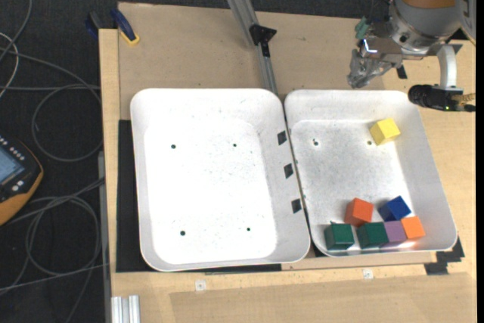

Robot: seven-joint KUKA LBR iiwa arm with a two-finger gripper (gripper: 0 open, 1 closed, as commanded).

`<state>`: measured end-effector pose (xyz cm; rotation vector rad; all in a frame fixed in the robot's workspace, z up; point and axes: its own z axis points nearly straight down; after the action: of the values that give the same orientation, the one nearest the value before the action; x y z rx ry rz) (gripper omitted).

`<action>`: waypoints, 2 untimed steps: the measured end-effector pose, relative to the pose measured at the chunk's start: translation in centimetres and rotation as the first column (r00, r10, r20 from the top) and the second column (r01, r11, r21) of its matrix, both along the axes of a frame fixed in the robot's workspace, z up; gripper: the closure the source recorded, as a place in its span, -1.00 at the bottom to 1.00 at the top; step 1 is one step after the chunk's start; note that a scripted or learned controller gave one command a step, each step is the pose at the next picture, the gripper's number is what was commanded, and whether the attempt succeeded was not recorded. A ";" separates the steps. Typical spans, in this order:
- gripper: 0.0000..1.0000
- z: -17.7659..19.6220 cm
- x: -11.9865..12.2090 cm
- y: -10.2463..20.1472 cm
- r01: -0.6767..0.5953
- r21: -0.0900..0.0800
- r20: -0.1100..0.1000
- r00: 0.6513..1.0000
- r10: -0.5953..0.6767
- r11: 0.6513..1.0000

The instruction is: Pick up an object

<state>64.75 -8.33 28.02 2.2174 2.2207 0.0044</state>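
Note:
The right bin (423, 163) holds several small blocks. A yellow block (385, 130) lies alone near its far right corner. Along the near edge sit a red-orange block (360, 210), a blue block (395, 207), an orange block (413, 227), a purple block (395, 232) and two dark green blocks (340, 236) (372, 235). My gripper (367, 76) hangs above the bench just beyond the right bin's far rim, up and left of the yellow block. Nothing shows between its fingers.
The left bin (144, 163) lies beside the right one, with small black clips (288, 170) along the shared edge. A slanted metal rail (242, 4) crosses the back of the bench. A blue and yellow tool (125, 26) lies at the far left corner.

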 end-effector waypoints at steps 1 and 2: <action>1.00 -0.8 -0.3 4.3 -0.003 0.002 -0.006 1.000 0.003 1.000; 1.00 -0.7 -0.1 10.4 -0.006 0.003 -0.004 1.000 0.006 1.000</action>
<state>64.62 2.06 27.36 2.2145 2.2306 0.0039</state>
